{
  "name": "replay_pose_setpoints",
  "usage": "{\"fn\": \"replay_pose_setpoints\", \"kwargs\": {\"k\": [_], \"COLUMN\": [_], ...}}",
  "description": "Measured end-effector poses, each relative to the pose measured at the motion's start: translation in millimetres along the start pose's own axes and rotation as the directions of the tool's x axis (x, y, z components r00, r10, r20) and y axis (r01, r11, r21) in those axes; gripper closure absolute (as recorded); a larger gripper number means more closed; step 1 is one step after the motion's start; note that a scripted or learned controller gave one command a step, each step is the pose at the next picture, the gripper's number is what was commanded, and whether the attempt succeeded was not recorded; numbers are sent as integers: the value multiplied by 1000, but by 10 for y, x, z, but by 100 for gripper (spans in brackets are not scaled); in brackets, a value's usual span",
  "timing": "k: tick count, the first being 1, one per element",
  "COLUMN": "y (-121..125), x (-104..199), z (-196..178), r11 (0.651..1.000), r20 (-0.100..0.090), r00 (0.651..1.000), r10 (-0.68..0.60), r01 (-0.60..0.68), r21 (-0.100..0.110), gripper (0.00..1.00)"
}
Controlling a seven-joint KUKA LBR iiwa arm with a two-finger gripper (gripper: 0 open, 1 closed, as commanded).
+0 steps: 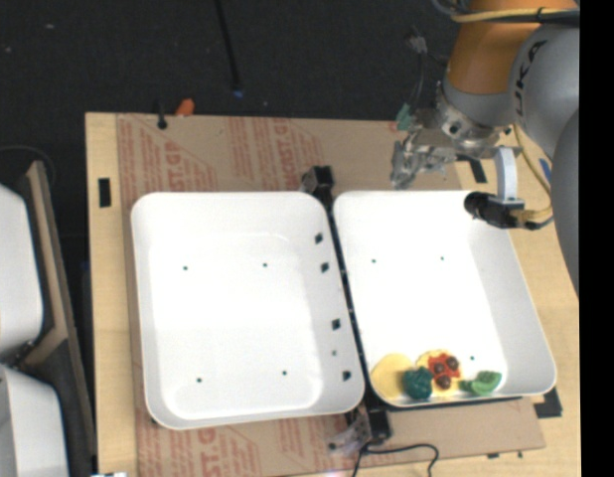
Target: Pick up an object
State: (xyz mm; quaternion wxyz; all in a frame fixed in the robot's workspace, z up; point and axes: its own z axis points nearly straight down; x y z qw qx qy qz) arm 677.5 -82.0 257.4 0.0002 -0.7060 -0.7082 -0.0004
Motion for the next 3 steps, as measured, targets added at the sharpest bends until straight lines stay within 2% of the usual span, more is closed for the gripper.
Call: {"fn": "replay_pose_setpoints", "kwargs": {"k": [1,2,3], "y": [-10,-37,-79], "x": [496,1092,1564], "z": [-76,46,171], "r11": [1000,1000,1000], "r20": [1,0,0], "r00": [1000,1000,1000], "r10": [0,-1,0], "r01": [0,1,0], "r21": [-1,0,1], "gripper": [100,100,100]}}
